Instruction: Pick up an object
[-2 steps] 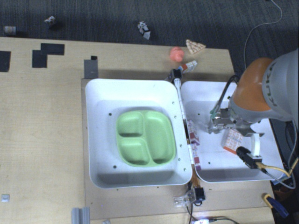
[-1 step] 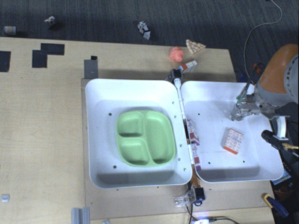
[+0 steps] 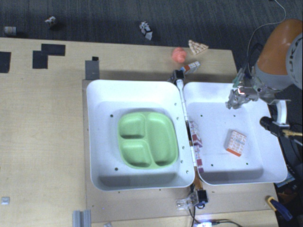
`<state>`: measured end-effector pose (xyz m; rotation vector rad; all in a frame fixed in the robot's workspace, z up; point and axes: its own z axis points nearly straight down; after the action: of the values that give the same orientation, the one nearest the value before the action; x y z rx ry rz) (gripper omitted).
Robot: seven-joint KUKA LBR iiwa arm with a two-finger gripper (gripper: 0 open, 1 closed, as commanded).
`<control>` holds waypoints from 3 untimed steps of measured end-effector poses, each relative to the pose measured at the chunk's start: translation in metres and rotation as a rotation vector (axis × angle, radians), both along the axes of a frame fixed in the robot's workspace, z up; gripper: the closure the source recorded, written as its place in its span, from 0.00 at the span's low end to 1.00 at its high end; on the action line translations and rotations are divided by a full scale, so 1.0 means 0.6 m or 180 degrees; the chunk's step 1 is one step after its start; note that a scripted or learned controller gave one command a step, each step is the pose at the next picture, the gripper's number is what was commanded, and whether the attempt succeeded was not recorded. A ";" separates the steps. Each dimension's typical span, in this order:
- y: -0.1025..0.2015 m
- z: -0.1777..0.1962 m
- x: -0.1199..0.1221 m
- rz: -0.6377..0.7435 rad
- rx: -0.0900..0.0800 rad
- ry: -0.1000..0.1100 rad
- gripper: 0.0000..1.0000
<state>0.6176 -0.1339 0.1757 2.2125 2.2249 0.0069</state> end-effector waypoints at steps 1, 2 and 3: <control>0.095 0.105 0.051 0.0004 0.0002 0.0000 1.00; 0.176 0.125 0.041 0.0004 0.0003 0.0006 1.00; 0.263 0.113 -0.028 0.0000 0.0003 0.0011 1.00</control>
<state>0.6008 0.0236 0.2437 2.2146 2.2273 0.0040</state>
